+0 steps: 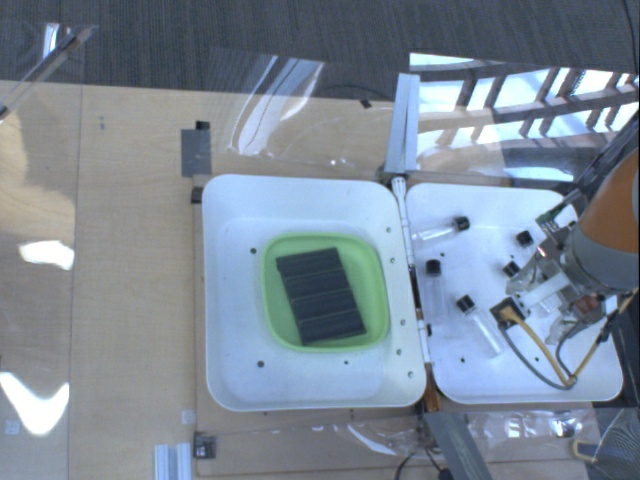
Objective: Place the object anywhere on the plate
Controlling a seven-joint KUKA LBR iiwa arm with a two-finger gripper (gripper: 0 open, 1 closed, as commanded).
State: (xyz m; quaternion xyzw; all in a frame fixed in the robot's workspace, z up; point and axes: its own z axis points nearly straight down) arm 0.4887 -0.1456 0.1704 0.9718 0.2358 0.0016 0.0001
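Observation:
A square lime-green plate [375, 280] sits in the middle of the left white bin [230, 298]. A dark grey ribbed rectangular block [319, 295] lies flat on the plate, slightly turned and well inside its rim. My gripper [532, 298] hangs low over the right part of the right bin [450, 373], far from the plate and the block. The grey wrist with its orange band [612, 218] rises above the gripper at the right edge. I see no object clearly held at the gripper.
Several small clear vials with black caps lie scattered in the right bin, such as one [446, 230] near the back and one [465, 304] in the middle. A yellow cable [540, 356] loops below the gripper. A metal post [402, 133] stands behind the bins' shared edge.

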